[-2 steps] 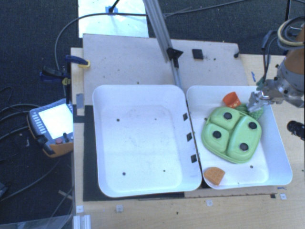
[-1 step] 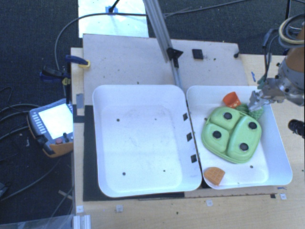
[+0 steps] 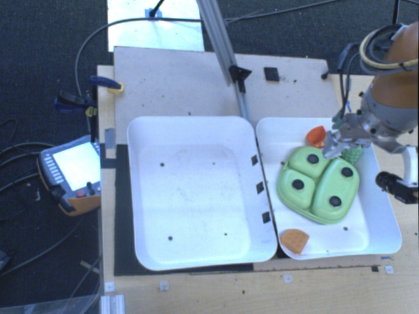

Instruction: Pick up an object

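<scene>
A large light-green lumpy toy [image 3: 319, 184] with three dark dots lies in the right bin [image 3: 386, 241]. A small orange-red piece [image 3: 315, 136] sits behind it near the bin's far wall. A dark green bit [image 3: 354, 153] shows just past the toy's far right edge. An orange wedge [image 3: 294, 241] rests at the bin's front left corner. My gripper [image 3: 334, 148] hangs low over the toy's far edge, between the orange-red piece and the dark green bit. The wrist hides its tips.
The left bin [image 3: 137, 175] stands beside the right one, sharing a middle rim with black clips [image 3: 260, 187]. A slanted metal pole [image 3: 219, 31] crosses the board behind the bins. A handheld pendant [image 3: 71, 174] lies off the bench at left.
</scene>
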